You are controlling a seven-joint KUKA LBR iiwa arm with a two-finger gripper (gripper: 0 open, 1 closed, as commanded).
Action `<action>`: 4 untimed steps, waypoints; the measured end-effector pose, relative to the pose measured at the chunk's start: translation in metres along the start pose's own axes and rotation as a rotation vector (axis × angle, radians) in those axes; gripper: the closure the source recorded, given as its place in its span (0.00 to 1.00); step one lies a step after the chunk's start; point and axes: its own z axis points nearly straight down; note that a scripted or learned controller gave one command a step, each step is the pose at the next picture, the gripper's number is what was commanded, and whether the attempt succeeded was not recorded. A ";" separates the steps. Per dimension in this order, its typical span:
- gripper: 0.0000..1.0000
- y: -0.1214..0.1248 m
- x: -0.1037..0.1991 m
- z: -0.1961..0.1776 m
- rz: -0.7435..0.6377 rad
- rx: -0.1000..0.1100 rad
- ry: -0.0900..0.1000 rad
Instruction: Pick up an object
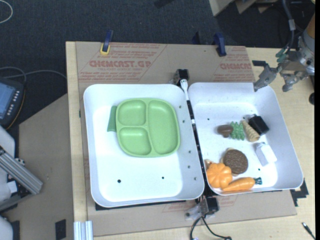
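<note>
Carrot [239,184] lies at right bin [280,109] front; gripper [276,78], spread open and empty, hovers above: approach step, descent required.

Two white bins sit side by side: a left bin [95,149] and a right bin [280,119]. The left one holds one green divided plate [148,127]. The right one holds seven small things: one orange pumpkin [218,174], one carrot [241,184], one brown round cookie [235,161], one brownish lump [225,130], one green piece [237,131], one black-and-tan item [255,126] and one white block [265,153].
</note>
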 end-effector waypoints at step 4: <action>0.00 0.009 -0.016 0.149 -0.003 -0.007 -0.002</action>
